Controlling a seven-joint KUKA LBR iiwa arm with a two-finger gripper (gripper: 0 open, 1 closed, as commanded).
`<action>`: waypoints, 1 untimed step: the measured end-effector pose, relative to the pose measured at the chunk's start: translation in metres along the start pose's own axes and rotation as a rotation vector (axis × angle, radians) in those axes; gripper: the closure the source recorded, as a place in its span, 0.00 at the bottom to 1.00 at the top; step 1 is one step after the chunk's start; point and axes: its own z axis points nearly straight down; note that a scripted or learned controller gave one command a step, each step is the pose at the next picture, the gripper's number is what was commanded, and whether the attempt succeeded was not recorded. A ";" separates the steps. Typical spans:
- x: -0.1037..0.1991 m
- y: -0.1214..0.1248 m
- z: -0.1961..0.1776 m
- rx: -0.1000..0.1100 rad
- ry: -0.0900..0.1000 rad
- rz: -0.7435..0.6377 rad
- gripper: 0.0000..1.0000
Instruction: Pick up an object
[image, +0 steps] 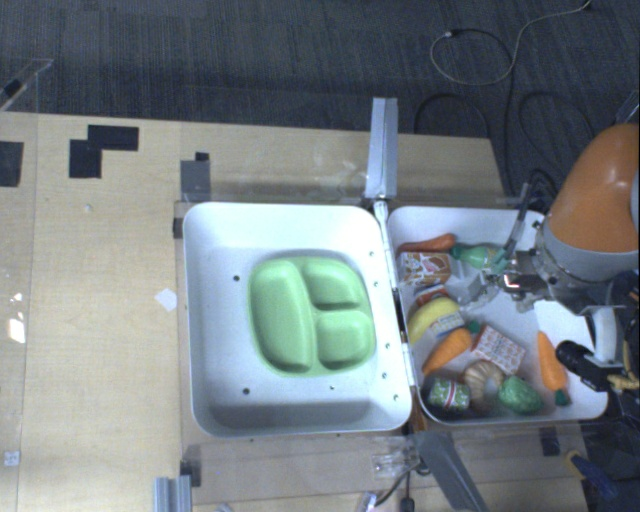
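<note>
The claw is hovering over the right bin; how far open, I cannot tell. A banana is lying just left and below it, long axis slanting up rightward.

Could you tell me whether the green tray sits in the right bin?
No, the green tray lies in the left bin.

Two white bins on wooden bench
</note>
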 end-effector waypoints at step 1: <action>-0.008 0.087 0.096 -0.027 -0.007 -0.183 0.00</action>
